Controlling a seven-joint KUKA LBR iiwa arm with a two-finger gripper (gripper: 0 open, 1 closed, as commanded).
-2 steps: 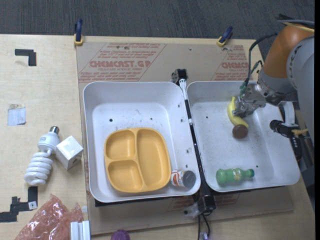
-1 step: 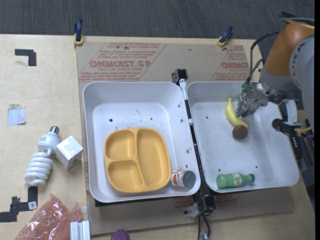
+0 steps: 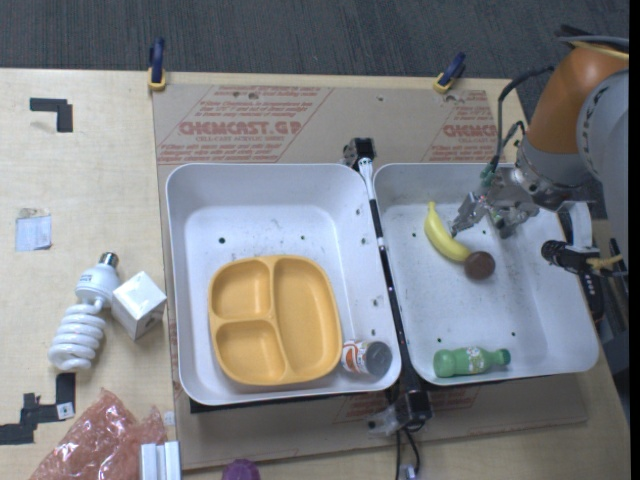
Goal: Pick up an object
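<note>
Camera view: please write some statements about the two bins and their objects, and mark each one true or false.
1. The banana lies in the right bin. True.
2. The yellow plate lies in the right bin. False: it is in the left bin.
3. The green bottle stands upright. False: it lies on its side.
4. The tool is above the right bin, near the banana. True.
5. The bulb lies outside both bins. True.

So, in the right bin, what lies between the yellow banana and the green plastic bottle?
In the camera view, a small brown round object lies between yellow banana and green plastic bottle, beside the banana's lower end.
</note>
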